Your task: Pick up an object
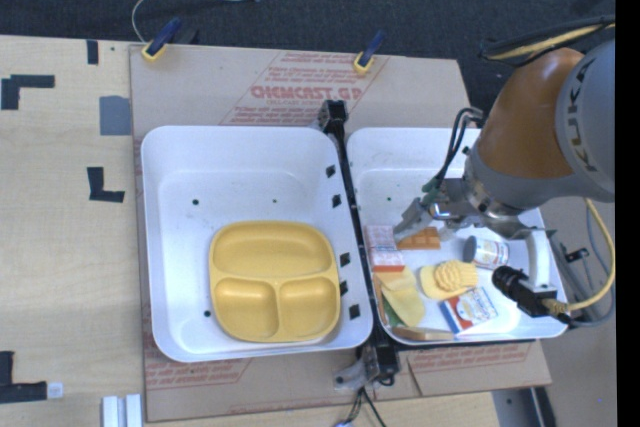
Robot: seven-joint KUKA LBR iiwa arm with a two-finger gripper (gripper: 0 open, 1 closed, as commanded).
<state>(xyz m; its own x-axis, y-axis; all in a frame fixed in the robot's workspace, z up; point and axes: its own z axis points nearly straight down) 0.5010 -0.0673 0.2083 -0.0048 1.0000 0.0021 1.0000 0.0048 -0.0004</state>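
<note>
Count: two shallow white plastic bins, side by side at centre frame on a brown cardboard sheet [290,90] with red print. One arm, mine, coming in from the right edge.

Left bin [170,175]: one item, a yellow plastic divided tray [274,279] with three compartments, lying flat in the lower middle of the bin. The tray's compartments hold nothing.

Right bin [400,155]: upper half bare white floor; all the small things crowd the lower half. About seven, largest first: a yellow ridged toy corn cob [449,278] at lower centre; a pale yellow-green flat piece [403,300] to its lower left; a white card with red and blue print [469,311] under the cob's lower right; a small white packet with red lettering [383,249] against the left wall; a small clear cylindrical bottle [486,251] lying on its side at right; a small orange block [421,240]; a thin brown strip [428,335] along the bottom wall.

My gripper [418,217] sits low in the right bin, just above the orange block, my metal fingers [411,218] slightly parted with nothing between them. I cannot tell whether they touch the block.

Two yellow-and-blue clamps: one [160,41] upper left, one [367,54] upper centre, on the cardboard's top edge.
</note>
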